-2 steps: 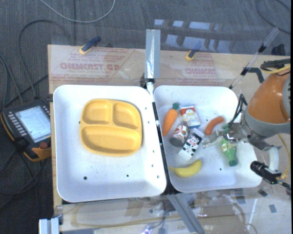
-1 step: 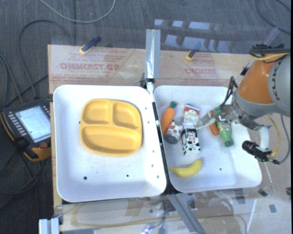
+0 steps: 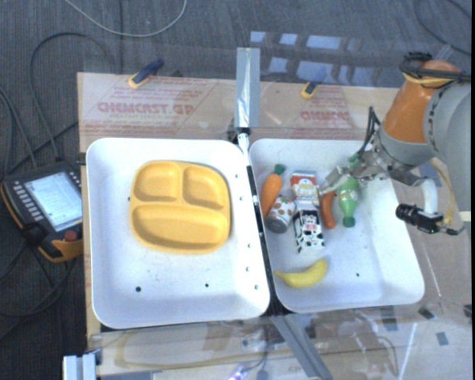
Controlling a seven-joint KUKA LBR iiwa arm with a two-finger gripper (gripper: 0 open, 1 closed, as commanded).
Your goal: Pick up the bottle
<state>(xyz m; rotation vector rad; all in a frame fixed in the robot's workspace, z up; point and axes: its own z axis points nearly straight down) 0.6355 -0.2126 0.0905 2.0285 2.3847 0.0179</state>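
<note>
Reach step: the fingers [image 3: 342, 182] hover just above the green bottle [image 3: 347, 206], their spread impossible to tell; next comes lowering and closing

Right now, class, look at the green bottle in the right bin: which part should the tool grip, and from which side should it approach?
Grip the green bottle across its wider body, probably coming from above. It appears to lie on the bin floor with its cap end toward the view's bottom, so the body offers two opposite sides. A carrot lies close on its left, so fingers must slip between. The tool is already near its upper end.
</note>
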